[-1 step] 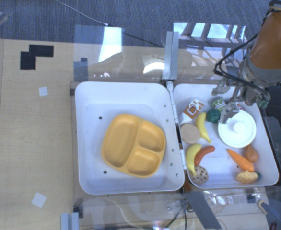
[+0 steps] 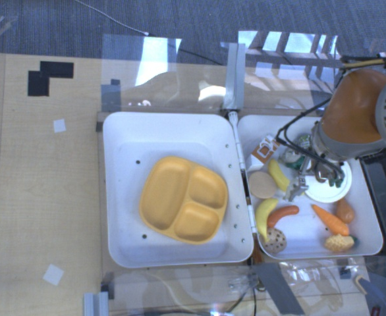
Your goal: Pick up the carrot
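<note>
Nearest us, the right bin (image 2: 372,239) holds the carrot (image 2: 330,219), near its front rim; we cannot tell the gripper's (image 2: 301,184) state. The left bin (image 2: 120,176) holds a yellow tray (image 2: 183,199).

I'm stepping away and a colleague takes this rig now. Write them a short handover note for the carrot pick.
Gripper: low in the right bin, over the food pile near the white plate; finger state unreadable, nothing seen held.
Carrot: lying in the right bin's front part, beside the sausage and a brown rounded item, apart from the gripper.
Left bin: holds the yellow divided tray.
Done: arm is in the right bin.
Left: move to the carrot, grasp it, lift.
</note>
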Motion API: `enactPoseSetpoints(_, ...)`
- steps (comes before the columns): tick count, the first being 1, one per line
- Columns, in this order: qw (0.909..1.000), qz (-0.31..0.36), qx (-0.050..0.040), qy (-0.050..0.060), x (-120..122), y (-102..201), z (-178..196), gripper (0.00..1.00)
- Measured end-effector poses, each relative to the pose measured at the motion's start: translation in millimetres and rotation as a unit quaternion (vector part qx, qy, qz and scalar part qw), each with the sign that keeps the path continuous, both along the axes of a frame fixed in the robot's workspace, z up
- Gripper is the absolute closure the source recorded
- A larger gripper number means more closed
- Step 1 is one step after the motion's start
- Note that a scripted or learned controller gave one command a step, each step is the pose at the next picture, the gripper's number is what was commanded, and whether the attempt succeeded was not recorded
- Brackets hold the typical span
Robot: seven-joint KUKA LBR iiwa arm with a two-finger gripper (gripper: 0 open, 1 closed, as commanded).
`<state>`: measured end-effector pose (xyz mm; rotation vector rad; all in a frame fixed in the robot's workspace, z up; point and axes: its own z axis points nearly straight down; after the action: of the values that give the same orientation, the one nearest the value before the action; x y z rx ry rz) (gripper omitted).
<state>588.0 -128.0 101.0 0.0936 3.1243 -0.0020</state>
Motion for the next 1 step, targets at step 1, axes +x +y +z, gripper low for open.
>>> enactPoseSetpoints(1,0.9969,-0.079,0.0018,0.001,-40.5,-42.2,-11.6,0.0)
